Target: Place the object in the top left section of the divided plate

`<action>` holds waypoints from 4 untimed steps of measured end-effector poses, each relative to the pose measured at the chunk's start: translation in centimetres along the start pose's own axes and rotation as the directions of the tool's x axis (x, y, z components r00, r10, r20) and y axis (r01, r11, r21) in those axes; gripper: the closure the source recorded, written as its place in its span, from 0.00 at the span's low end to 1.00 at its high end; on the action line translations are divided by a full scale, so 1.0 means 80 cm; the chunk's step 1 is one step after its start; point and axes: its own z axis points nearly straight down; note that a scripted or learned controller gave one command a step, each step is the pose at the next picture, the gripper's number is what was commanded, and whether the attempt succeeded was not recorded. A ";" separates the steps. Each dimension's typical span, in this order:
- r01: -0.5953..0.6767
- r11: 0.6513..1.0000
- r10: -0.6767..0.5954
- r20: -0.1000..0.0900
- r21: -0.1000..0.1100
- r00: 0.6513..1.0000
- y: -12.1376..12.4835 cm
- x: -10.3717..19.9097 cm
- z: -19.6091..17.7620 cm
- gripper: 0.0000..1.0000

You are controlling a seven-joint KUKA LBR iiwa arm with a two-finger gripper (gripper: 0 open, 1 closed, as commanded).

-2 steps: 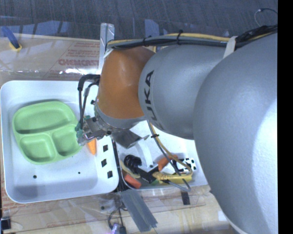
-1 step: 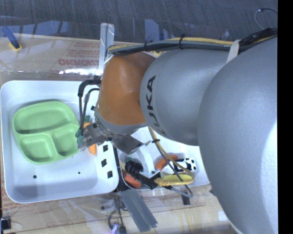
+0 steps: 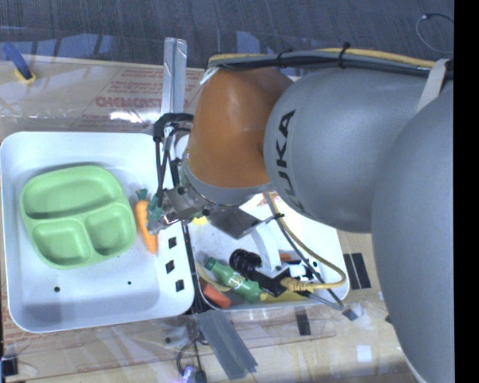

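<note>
From the fixed camera, the carrot (image 3: 146,224) sits just beside the green divided plate (image 3: 76,211), against its right rim, with the pincer (image 3: 161,210) touching its far side. The arm's bulk hides the fingers, so I cannot tell whether they grip it. The carrot could likely slip loose or catch the plate's rim on the way over. Beyond the carrot from the plate, the right bin (image 3: 335,282) holds cluttered toys (image 3: 243,278).

Even overhead light, soft shadows in the left bin (image 3: 16,214), glare on plastic sheeting (image 3: 88,86) (slightly grainy overall).
</note>
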 end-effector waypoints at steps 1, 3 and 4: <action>0.000 1.000 0.000 0.000 0.000 1.000 0.000 0.000 0.000 0.00; 0.007 1.000 -0.007 0.000 0.002 1.000 0.001 0.001 -0.012 0.00; 0.013 1.000 -0.013 0.000 0.003 1.000 0.002 0.001 -0.024 1.00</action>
